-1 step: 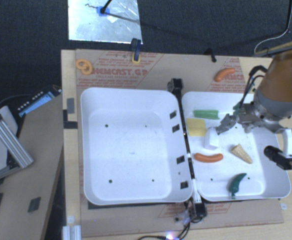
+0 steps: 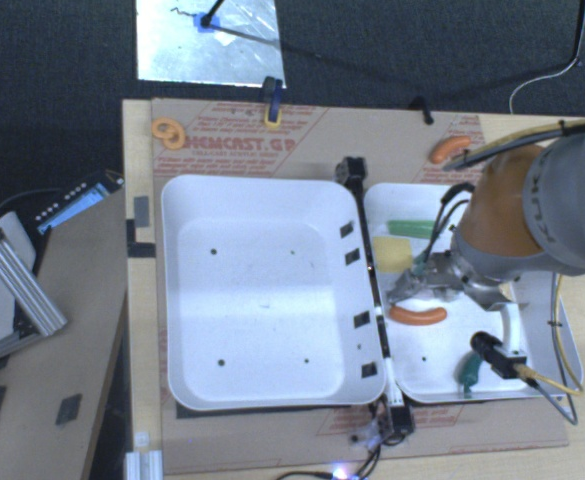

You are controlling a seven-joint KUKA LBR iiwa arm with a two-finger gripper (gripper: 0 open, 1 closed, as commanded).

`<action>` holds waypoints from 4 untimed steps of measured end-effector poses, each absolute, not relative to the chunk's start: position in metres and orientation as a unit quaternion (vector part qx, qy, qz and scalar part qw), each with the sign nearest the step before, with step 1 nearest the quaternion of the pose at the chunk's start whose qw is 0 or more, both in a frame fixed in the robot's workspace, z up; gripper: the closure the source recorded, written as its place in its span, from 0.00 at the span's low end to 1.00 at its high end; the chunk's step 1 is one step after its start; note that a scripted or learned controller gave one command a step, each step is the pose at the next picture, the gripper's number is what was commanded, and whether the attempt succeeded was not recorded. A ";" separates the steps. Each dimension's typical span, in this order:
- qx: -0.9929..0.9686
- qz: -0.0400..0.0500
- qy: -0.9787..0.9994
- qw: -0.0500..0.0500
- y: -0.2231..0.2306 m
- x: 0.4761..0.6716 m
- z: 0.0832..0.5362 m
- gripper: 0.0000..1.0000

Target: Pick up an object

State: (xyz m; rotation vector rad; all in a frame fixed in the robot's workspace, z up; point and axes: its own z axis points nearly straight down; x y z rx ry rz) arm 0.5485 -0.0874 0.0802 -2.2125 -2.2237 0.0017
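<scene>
a grey robot arm with an orange band reaches into the right bin (image 2: 427,363), one of two shallow white bins seen from above. its gripper (image 2: 419,283) hangs low over the middle of the right bin, towards the bin's left wall. whether it is released or clenched cannot be told from here, and nothing is seen in its hold.

several small things lie in the right bin. an orange sausage (image 2: 417,315) lies flat on its floor, just below the gripper in the picture and about touching it. a yellow lump (image 2: 392,255) sits against the bin's left wall, just above the gripper. a green stick (image 2: 410,228) lies near the bin's top edge. a small dark green thing (image 2: 469,370) rests near the bin's bottom edge.

the task, picking up an object, looks not yet done. the sausage seems the likeliest target. to do this well, the gripper should be centred over the sausage's middle, set across its short width rather than along it, lowered close to the bin's floor and closed gently, since the rounded shape may roll away. keeping clear of the yellow lump and the bin's left wall would avoid a knock.
</scene>
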 end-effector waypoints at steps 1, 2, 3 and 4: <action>-0.703 -0.005 -0.711 -0.005 0.002 0.596 0.192 0.00; -0.704 -0.008 -0.710 -0.007 0.028 0.639 0.331 0.00; -0.703 -0.002 -0.711 -0.003 0.026 0.636 0.333 1.00; -0.703 -0.005 -0.711 -0.002 0.100 0.615 0.430 1.00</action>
